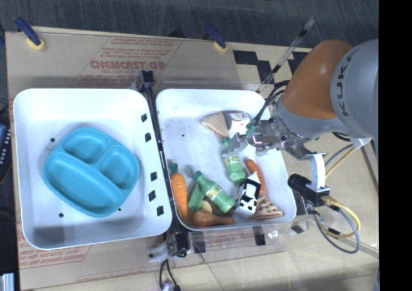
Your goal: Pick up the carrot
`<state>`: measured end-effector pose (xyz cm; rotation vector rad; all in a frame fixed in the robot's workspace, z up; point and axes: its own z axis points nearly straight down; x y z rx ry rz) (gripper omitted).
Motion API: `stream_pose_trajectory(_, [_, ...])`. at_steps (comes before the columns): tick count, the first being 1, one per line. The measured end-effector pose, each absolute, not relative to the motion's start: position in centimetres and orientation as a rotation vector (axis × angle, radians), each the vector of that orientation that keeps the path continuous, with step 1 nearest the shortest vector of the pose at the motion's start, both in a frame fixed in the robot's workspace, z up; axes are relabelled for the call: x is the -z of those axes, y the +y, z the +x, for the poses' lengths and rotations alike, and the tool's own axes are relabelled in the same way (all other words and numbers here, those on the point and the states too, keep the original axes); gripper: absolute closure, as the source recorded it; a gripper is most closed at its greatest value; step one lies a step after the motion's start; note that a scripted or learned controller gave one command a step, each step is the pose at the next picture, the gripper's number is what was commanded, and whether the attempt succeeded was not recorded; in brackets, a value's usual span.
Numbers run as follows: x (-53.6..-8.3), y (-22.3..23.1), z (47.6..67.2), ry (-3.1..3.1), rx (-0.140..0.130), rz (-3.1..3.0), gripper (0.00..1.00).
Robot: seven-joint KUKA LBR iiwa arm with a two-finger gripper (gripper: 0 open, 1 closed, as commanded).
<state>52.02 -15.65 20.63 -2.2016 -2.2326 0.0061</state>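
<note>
Carrot (179,197): lower left of right bin (193,103), lying free.
Claw (248,134): above bin's right side; grip can't be told.

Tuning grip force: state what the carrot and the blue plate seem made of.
Carrot: likely moulded plastic toy; even orange, smooth, faint sheen. Plate: probably plastic too; uniform blue, rounded moulded compartments, matte to soft gloss. Neither is certain from look alone.
</note>
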Motion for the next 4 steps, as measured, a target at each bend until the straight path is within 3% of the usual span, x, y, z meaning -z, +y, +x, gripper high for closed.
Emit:
stream_pose_trajectory(1, [-13.0,-8.9,50.8,-2.248,-0.012,-2.177,0.00])
stream_pose_trajectory(2, [-9.2,-10.0,49.6,-1.886,-0.007,-2.506,0.00])
stream_pose_trajectory(3, [-10.2,-10.0,49.7,-1.901,-0.008,-2.494,1.00])
stream_pose_trajectory(4, [-10.2,-10.0,49.7,-1.903,-0.011,-2.493,0.00])
